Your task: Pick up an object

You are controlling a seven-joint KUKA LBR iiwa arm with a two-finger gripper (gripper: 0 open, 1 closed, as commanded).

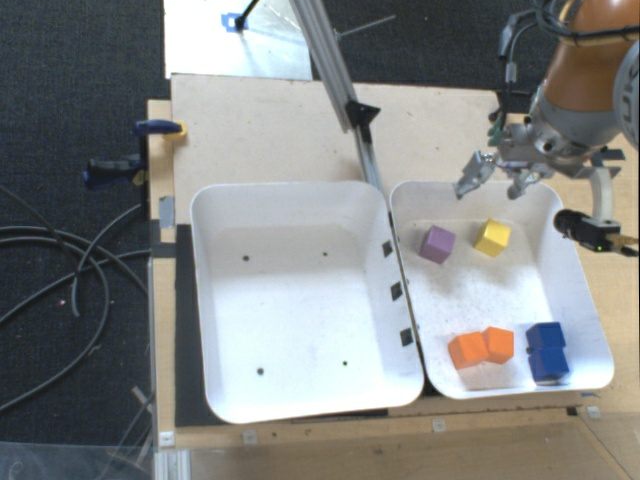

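White, glossy, round-cornered, the right bin [575,298] holds hard-edged blocks: a purple cube [436,244] and a yellow cube [492,237] near its far wall, two orange blocks [481,348] touching each other, and two blue blocks [547,352] stacked or abutting in the near corner, which I cannot tell. Metal claw [497,180] hangs over the bin's far rim, fingers spread, pinching nothing, above and apart from the yellow cube. Left bin [215,298] shows dark specks; the arm's upper part is cut off by the frame's edge.
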